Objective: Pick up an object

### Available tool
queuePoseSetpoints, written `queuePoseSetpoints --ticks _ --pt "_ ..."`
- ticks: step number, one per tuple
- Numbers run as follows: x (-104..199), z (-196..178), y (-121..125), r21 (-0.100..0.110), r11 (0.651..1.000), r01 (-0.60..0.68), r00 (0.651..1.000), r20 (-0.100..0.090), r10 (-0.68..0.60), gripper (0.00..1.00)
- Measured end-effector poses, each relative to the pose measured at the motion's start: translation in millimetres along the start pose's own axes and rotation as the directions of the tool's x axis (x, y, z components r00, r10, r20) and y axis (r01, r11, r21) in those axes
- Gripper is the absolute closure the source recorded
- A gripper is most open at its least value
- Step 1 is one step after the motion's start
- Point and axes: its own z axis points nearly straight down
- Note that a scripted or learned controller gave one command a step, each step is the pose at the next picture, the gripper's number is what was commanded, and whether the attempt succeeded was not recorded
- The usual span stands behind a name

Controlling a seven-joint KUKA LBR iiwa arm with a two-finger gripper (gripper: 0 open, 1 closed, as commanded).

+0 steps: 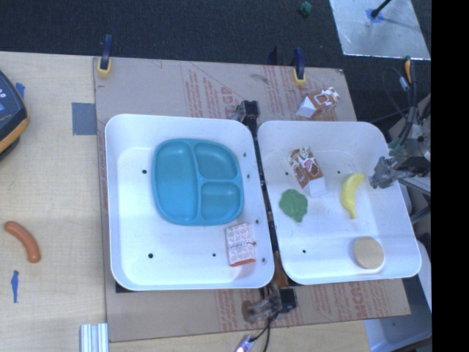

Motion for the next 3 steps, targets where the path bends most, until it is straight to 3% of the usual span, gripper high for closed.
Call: queuePoseSetpoints --ticks 1,2,3 --pt "-32.6 95.2 67.3 0.002 1.0 0.002 1.0 0.001 -0.002 0.0" --pt "-32.6 158.2 -3.3 0.001 1.0 0.0 1.0 0.0 0.0 0.0" --pt "-32.6 156.6 94.2 -0.003 1.0 -0.001 1.0 0.0 0.001 0.0"
